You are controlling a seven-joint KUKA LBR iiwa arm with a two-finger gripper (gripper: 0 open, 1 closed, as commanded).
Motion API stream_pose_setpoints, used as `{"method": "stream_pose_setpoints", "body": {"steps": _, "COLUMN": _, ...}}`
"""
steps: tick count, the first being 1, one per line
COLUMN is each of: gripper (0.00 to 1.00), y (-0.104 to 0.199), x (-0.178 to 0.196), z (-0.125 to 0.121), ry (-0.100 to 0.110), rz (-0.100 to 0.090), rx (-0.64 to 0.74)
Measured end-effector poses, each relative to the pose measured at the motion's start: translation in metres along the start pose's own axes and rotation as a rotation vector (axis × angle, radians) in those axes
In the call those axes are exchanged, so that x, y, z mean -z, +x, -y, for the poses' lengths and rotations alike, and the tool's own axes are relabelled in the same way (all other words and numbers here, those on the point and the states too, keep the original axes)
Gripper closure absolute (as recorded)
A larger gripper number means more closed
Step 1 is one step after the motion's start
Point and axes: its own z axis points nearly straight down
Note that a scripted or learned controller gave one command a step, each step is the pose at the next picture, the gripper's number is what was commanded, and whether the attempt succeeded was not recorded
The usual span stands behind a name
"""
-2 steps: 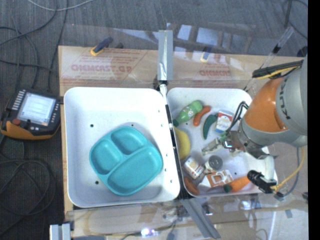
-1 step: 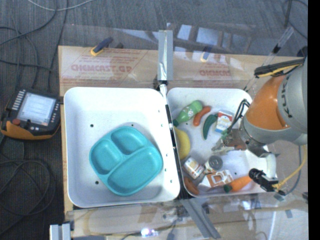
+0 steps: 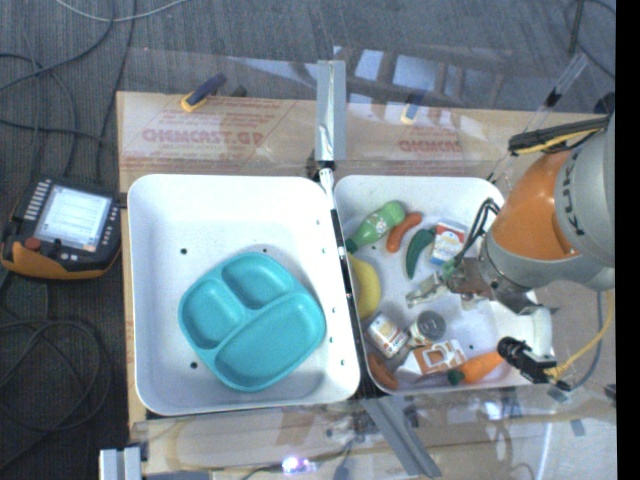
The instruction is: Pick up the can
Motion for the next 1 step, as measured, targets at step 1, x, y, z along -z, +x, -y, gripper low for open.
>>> {"method": "stream_pose_setpoints", "body": {"steps": 1, "gripper": 0.00, "y": 0.0086, "x": -0.0083, "z": 0.0165, "ry": -0.005, "rz": 0.001, "rx": -0.022}}
